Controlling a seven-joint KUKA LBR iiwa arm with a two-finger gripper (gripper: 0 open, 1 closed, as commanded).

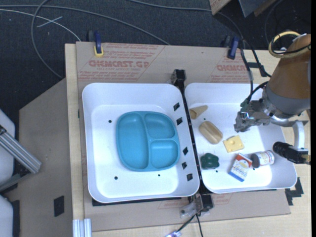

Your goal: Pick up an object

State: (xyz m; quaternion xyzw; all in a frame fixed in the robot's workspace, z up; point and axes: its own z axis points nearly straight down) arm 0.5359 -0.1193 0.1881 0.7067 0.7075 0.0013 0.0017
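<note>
Cheese (233, 144) just below-left of our tool (243, 123), whose state we cannot tell, looks light, firm: pinch its flat sides.

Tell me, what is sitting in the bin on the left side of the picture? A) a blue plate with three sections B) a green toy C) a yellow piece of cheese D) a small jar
A: the blue plate with three sections lies alone in the left bin, while the cheese, the green toy and the jar all lie in the right bin.
</note>
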